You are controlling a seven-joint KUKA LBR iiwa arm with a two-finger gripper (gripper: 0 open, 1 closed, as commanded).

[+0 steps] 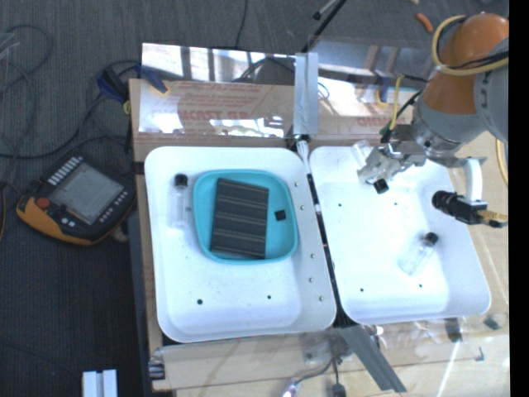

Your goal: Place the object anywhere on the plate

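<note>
A teal plate [202,222] lies in the left bin [240,304]. A dark grey ribbed block [240,217] rests flat on its middle, and a small black cube [279,215] sits on the plate just right of the block. My gripper [376,174] hangs over the upper part of the right bin [372,279], well right of the plate. A small dark bit [380,186] shows at its tip; I cannot tell whether that is a held thing or part of the gripper.
A clear vial with a black cap [178,190] lies in the left bin beside the plate's left rim. Another capped vial [418,252] lies in the right bin, below and right of the gripper. A black fitting [455,203] juts from the arm.
</note>
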